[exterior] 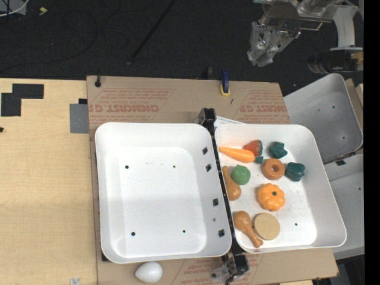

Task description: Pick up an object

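Nearest the camera, a white egg-shaped thing (148,271) lies on the counter (41,177) just outside the left bin (113,230), which carries nothing to grasp. Every candidate sits in the right bin (323,218): at its near end a chicken drumstick (246,225) touching a tan round disc (266,225), then a small orange pumpkin (271,196). Farther back come a green ball (240,174) beside a brown piece (231,189), a doughnut (274,168), two dark green pieces (294,170), a red piece (254,147), and a carrot (237,154) whose long axis runs roughly across the bin.

Farthest off, the gripper (265,46) hangs high beyond the bins' far edge, carrying nothing; whether it is spread I cannot tell. All the objects lie toward the camera and below it, the carrot and red piece closest to its line. Crowding looks the main hindrance; the pumpkin stands clearest of neighbours.
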Tool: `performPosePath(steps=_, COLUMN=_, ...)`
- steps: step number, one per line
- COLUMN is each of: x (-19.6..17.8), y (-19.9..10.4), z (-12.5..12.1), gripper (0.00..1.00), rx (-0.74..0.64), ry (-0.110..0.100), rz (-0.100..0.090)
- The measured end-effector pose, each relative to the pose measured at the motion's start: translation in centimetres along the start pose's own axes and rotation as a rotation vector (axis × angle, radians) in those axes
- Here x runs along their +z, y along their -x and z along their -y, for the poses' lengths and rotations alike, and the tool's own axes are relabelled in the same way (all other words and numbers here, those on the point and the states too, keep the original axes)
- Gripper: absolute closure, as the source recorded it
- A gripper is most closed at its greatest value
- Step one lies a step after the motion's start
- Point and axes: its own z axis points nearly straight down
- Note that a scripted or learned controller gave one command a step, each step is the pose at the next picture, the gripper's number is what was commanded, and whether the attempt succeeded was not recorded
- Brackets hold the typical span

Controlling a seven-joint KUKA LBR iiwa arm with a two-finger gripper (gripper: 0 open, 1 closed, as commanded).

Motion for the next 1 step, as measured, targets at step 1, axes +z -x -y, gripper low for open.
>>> performPosePath(steps=1, x=-2.67, y=-1.25, z=-0.01, gripper=1.00, rx=-0.007, ry=0.006, rz=-0.001)
